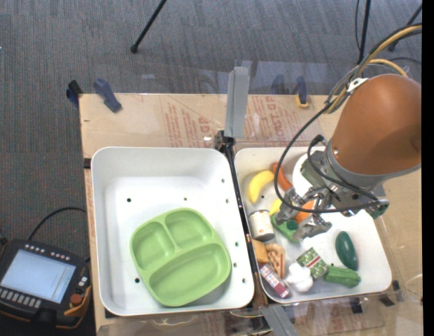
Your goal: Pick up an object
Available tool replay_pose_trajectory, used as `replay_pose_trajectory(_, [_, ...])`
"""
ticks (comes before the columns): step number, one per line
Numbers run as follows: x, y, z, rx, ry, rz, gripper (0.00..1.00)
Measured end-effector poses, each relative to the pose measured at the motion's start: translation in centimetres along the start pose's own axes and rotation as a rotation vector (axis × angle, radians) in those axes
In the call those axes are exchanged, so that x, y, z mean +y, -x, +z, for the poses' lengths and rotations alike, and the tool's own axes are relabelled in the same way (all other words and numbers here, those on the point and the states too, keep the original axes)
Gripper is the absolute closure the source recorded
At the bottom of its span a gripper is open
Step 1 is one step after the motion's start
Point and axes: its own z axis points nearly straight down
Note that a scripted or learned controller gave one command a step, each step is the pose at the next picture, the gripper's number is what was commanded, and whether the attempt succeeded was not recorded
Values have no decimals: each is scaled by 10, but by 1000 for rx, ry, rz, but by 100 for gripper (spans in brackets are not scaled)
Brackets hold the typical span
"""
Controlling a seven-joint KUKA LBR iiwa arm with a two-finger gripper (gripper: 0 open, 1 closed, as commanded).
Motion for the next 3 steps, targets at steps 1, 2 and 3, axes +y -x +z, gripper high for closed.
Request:
replay_pose_trajectory(1, [19, -18, 77, 7, 7, -215, 100])
replay_pose_trajectory(2, [20, -15, 67, 4, 7, -214, 100])
replay_pose_trajectory(3, [-34, 29, 57, 3, 3, -200, 100])
